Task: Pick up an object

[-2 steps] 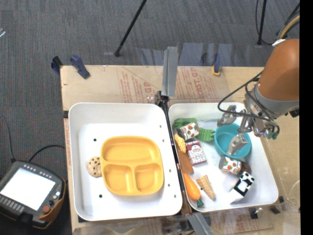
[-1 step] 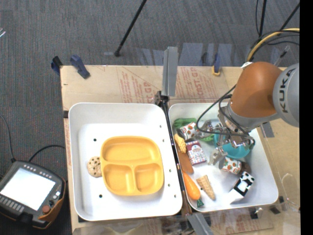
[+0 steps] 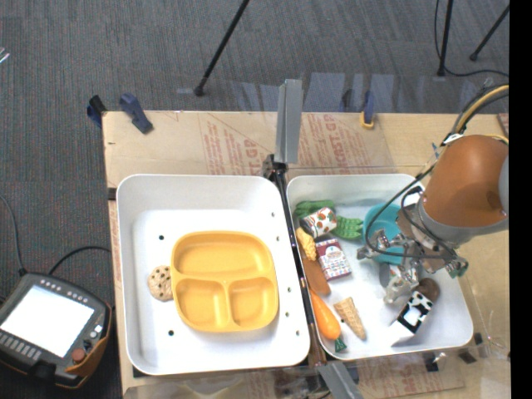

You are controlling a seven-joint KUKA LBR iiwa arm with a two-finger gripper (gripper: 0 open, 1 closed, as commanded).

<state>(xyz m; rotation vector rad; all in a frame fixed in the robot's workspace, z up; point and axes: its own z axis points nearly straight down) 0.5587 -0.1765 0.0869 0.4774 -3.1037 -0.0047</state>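
the end effector [image 3: 405, 288] is seen low inside the right bin [image 3: 378, 181], near its right wall, below the orange band [image 3: 465, 181] of the arm. whether anything is gripped cannot be told, since the tip is crowded by wrist hardware.

just below and to the right of the tip, a black-and-white block [image 3: 415, 312] lies tilted on the bin floor, with a small brown piece [image 3: 429, 289] touching its upper end. this block is judged the nearest candidate; its long axis runs diagonally, lower-left to upper-right.

further left are a cone [image 3: 351, 317], a carrot [image 3: 326, 316], a red carton [image 3: 333, 258] and a teal bowl [image 3: 384, 223], partly hidden by the arm.

in the left bin [image 3: 137, 223], well apart, a yellow tray [image 3: 224, 289] and a cookie [image 3: 160, 283] are placed.
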